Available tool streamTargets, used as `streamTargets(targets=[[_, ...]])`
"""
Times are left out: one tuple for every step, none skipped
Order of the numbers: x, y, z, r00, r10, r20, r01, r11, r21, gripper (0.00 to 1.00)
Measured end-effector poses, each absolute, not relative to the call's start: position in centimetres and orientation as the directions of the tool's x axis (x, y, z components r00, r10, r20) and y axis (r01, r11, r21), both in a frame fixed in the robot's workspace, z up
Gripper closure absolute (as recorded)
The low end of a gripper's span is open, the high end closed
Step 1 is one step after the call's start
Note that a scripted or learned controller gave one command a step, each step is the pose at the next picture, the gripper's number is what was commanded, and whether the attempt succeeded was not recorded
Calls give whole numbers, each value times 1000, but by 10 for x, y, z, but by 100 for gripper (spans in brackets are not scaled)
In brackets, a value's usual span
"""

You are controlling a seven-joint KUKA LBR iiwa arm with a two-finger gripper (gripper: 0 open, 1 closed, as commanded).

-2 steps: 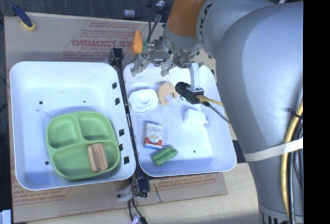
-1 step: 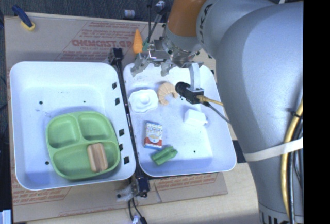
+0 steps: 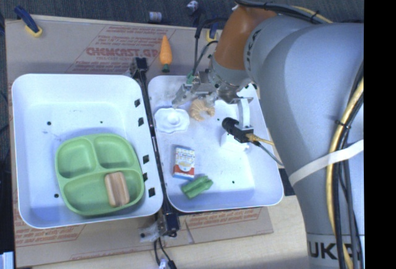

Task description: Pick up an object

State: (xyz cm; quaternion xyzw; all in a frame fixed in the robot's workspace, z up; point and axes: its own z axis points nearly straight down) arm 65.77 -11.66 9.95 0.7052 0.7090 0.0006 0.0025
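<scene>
Beige, crumpled lump (image 3: 201, 109) sits just below the metal hand (image 3: 193, 89), whose grip state I cannot tell.

The two shallow bins, left (image 3: 37, 94) and right (image 3: 247, 190), are showing plain white against brown cardboard (image 3: 111, 45) that is carrying faded red lettering. A pale green sectioned plate (image 3: 77, 166) is holding a tan wooden block (image 3: 116, 188). In the right bin, a small carton (image 3: 184, 161) is showing white, orange and red print, a green pod-shaped toy (image 3: 197, 187) is lying near it, and a white fried-egg toy (image 3: 171, 119) and a beige crumbly piece (image 3: 201, 109) are sitting further up. An orange carrot toy (image 3: 165, 51) is resting on the cardboard. The grey arm (image 3: 303, 76) is wearing its orange band (image 3: 238, 36).
</scene>
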Motion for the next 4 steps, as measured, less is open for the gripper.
streamTargets(targets=[[659, -117, 111, -9, 1000, -4, 1000, 9, 7, 100], [657, -62, 193, -6, 1000, 1, 1000, 6, 1, 100], [567, -67, 220, -4, 1000, -1, 1000, 4, -2, 100], [567, -67, 220, -5, 1000, -1, 1000, 5, -3, 0]])
